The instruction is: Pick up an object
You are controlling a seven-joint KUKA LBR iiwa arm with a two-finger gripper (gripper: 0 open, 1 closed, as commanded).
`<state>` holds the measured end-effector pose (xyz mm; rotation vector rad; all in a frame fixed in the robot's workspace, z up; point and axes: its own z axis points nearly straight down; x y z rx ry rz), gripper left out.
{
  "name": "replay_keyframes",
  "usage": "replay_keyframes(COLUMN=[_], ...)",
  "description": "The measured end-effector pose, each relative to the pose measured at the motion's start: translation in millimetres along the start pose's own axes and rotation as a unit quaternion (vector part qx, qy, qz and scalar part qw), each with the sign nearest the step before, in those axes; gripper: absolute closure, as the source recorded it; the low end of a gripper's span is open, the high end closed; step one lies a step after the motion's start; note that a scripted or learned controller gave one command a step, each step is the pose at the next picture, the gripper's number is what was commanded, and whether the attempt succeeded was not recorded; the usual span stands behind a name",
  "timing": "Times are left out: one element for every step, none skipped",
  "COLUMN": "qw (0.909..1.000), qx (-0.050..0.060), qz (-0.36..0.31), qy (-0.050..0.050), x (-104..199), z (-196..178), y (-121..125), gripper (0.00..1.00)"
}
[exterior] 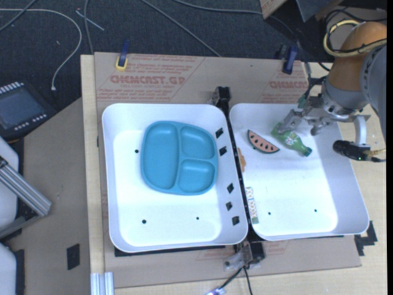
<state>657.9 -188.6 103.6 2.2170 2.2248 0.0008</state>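
Observation:
In the right bin [307,195] a watermelon-slice toy [263,141] lies near the back left corner. Just to its right is a small green object [296,143], lying on the bin floor. My gripper [291,126] reaches in from the right and hovers at the back of this bin, right over the green object's upper end and very close to it. The view does not show whether it touches the object.
The left bin [123,183] holds a blue divided plate [179,157]. A small brown item [242,160] and a printed strip [252,203] sit along the right bin's left wall. Black clips line the divider between the bins.

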Motion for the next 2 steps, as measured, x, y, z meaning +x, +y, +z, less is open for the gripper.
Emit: replay_keyframes(qw=[1.0000, 1.0000], qx=[-0.008, -0.003], qz=[0.001, 0.002], qy=[0.000, -0.001], x=[1, -7], z=[-12, -69], y=[4, 0], gripper=[1.00, 1.00])
